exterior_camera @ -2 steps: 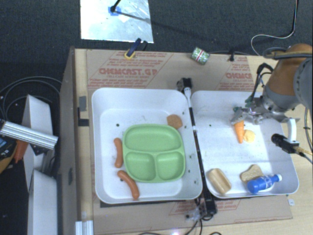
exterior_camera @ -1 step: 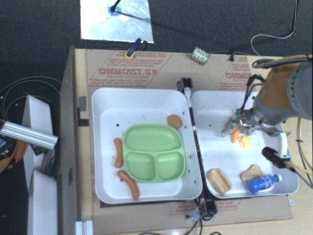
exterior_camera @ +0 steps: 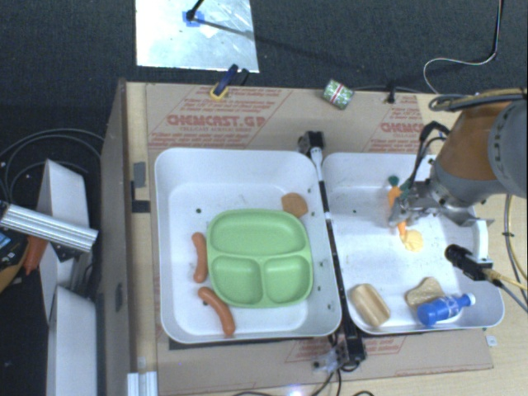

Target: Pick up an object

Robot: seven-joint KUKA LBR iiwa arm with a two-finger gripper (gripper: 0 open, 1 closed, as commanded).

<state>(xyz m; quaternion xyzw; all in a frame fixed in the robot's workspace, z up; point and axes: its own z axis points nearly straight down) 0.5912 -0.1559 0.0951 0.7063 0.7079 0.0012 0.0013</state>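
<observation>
The gripper (exterior_camera: 402, 218), fingers' state impossible to tell, is hovering near the right bin's (exterior_camera: 363, 172) far edge over a small yellow-orange toy (exterior_camera: 410, 239), seemingly light and slippery, best pinched across its middle.

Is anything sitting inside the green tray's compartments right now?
No. The green tray in the left bin shows bare compartments; both sausages lie outside it.

A single fixed camera looks down at a slant from above the bench (exterior_camera: 272, 110) — both white bins (exterior_camera: 247, 165) in frame, seen from moderately far.
</observation>
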